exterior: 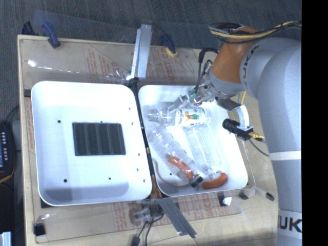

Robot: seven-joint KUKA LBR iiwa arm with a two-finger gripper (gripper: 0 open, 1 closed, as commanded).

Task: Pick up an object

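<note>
While the gripper [196, 97], its opening hard to tell, hangs at upper right, the bottle [180, 117] lies just lower-left, long axis horizontal.

bins [82, 94]: white | left-bin grate [99, 138]: dark, ribbed | bottles [177, 118]: clear | arm band [228, 63]: orange

Clear plastic bottles [192, 137] lying jumbled in right bin [233, 152] — one labelled [190, 117]; orange toy [215, 180] at near edge
</note>
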